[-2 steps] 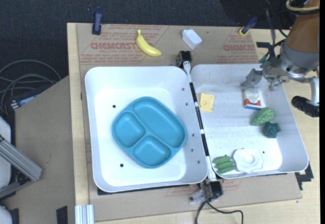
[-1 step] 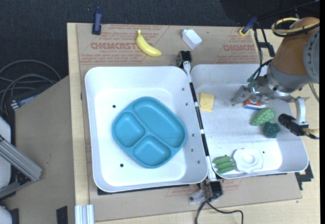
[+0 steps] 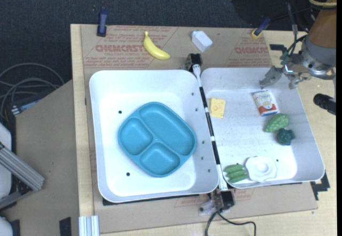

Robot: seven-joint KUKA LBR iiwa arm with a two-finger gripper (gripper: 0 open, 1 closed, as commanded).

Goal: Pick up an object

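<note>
While the gripper [image 3: 281,73] hangs over the right bin's [image 3: 235,144] far edge, its fingers spread open and holding nothing, a small red-and-white carton [image 3: 265,103] lies just below it, with green toys [image 3: 279,127] nearer and a yellow block [image 3: 217,107] by the divider.

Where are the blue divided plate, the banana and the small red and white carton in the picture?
blue divided plate [image 3: 155,138]: camera view, on the ridge where its three compartments meet.
banana [image 3: 154,47]: camera view, on the middle of its yellow curve.
small red and white carton [image 3: 265,103]: camera view, on the centre of its top face.
</note>
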